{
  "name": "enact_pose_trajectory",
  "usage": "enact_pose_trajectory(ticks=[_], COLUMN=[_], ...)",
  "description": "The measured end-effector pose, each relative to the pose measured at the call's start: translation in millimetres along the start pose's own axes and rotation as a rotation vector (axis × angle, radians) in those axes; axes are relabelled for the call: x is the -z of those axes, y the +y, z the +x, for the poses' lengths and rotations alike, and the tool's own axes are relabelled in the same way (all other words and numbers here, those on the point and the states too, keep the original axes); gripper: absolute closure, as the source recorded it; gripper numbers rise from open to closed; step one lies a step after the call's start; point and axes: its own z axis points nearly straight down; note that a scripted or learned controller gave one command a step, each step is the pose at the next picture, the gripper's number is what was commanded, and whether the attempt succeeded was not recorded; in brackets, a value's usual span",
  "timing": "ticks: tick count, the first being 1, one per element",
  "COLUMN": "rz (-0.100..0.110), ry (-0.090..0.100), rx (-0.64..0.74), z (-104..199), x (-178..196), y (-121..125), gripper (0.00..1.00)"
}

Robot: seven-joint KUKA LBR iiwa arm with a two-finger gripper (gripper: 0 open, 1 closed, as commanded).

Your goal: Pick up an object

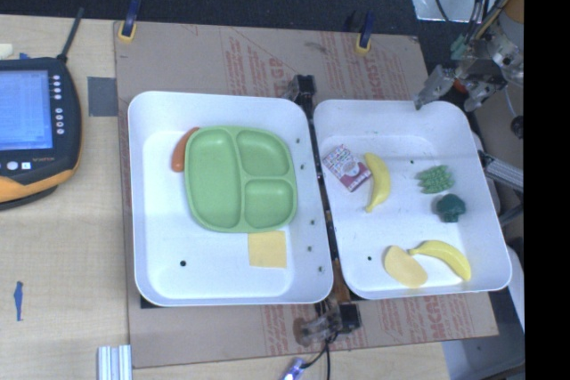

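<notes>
Several objects lie in the right bin (485, 218); we take the upper banana (378, 181), left of centre, long axis running near-to-far. From it, the gripper (443, 90) hangs up-right over the bin's far corner, holding nothing; we cannot tell its opening.

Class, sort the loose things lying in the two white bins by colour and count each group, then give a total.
Green: 3 - divided plate, leafy piece, dark broccoli-like piece
Yellow: 4 - cheese-like square, banana, second banana, rounded slice
Orange-red: 1 - sausage-like piece
Red and white: 1 - small packet
Total: 9
</notes>
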Motion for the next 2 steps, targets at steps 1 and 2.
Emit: enact_pose_trajectory(ticks=[1, 2], rz=[0.004, 0.0], ry=[0.001, 0.001], rx=[0.0, -0.001], z=[7.3, -42.8], x=[-161.1, -175.2], y=[-8.2, -27.8], gripper=[0.0, 0.0])
